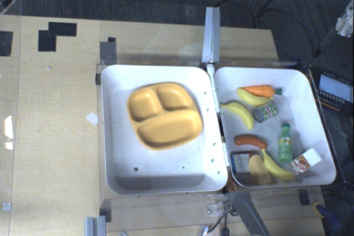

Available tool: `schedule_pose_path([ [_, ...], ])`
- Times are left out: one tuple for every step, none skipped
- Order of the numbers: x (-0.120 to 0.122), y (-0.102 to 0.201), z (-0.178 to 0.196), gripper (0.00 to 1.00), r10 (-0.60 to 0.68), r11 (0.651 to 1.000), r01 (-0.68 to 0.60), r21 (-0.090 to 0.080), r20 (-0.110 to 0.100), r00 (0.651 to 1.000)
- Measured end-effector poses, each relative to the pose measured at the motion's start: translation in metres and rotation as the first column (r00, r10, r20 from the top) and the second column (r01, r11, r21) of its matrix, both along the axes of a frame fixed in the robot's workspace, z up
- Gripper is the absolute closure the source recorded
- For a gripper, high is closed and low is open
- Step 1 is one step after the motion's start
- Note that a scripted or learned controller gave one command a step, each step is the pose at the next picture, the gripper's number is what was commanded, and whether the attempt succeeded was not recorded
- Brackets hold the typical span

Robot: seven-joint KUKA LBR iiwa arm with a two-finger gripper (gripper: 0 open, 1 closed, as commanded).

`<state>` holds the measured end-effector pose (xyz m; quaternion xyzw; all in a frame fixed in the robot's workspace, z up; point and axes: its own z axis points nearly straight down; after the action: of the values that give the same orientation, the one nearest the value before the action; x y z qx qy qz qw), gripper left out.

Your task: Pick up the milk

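Observation:
The milk (306, 161) is a small carton with a white top and a red-brown printed side. It lies on its side in the front right corner of the right bin (310, 85). A yellow banana (275, 167) touches its left end. A green bottle (285, 143) stands just to its upper left.
The right bin also holds a carrot (259, 90), two more bananas (239, 111), a can (265, 111), a sausage (250, 142) and a small blue box (241, 163). A yellow divided plate (164, 115) sits in the left bin (116, 135). A metal post (212, 36) stands behind the bins.

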<state>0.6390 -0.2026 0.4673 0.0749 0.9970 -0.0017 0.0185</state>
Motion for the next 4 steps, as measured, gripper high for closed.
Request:
schedule_pose_path([
  [0.001, 0.001, 0.015, 1.0, 0.002, 1.0, -0.002, -0.003, 0.013, 1.0],
  [0.002, 0.001, 0.029, 1.0, 0.003, 1.0, -0.003, -0.005, 0.026, 1.0],
  [0.003, 0.002, 0.044, 1.0, 0.005, 1.0, -0.005, -0.008, 0.039, 0.999],
  [0.004, 0.002, 0.059, 1.0, 0.006, 1.0, -0.006, -0.011, 0.052, 0.999],
])
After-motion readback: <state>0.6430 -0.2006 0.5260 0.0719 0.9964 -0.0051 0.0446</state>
